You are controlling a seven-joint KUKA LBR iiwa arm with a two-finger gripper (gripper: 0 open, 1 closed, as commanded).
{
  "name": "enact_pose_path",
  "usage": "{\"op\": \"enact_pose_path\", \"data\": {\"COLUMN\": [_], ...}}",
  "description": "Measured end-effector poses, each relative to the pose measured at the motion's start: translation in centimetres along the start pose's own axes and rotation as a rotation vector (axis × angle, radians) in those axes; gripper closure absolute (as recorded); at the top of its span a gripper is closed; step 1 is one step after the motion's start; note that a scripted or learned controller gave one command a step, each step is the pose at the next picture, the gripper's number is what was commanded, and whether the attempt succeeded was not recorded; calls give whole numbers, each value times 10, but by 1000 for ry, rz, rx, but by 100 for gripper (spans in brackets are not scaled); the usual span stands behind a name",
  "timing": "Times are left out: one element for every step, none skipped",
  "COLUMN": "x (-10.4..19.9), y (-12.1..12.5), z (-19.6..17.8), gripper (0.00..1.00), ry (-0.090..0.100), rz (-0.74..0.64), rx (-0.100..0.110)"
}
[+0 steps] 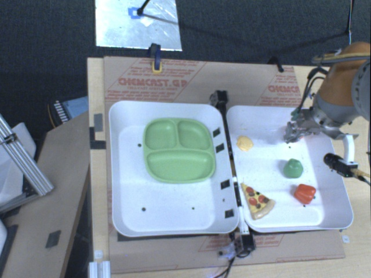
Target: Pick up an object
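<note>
The end effector (294,131) hangs over the far part of the right bin (336,213), at the tip of the grey arm (342,94) that reaches in from the right. Whether it is apart or together cannot be told (it shows as a small, blurred metal cluster from this slant). Nothing shows gripped in it, and whether it touches the bin floor beneath is unclear.

From left to right across the desk (191,77): the left bin (124,213) holds a pale green divided plate (178,150) with 3 compartments, lying flat a little toward the far side of the bin's middle. A row of black clips (223,165) runs along the seam where the 2 bins meet.

In the right bin, a toy pizza slice (258,200) lies near the front left corner, just beside the seam, its crust toward the front. A small yellow piece (245,143) sits further back, also near the left wall. A green round object (293,168) rests near the bin's middle, nearer the camera than the end effector and apart from it. A red object with an orange tinge (305,193) sits just in front of the green one, to its right, close but not touching.
</note>
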State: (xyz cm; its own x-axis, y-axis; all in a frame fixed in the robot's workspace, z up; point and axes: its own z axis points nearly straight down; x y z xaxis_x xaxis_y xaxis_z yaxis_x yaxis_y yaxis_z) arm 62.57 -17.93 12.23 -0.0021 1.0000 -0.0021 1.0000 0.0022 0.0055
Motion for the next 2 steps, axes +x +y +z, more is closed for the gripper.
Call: {"op": "enact_pose_path", "data": {"x": [3,3], "y": [-8,-6], "z": [-53,-85], "gripper": [100,100], "ry": [1,1], "rz": [1,-2], "rx": [-1,1]}}
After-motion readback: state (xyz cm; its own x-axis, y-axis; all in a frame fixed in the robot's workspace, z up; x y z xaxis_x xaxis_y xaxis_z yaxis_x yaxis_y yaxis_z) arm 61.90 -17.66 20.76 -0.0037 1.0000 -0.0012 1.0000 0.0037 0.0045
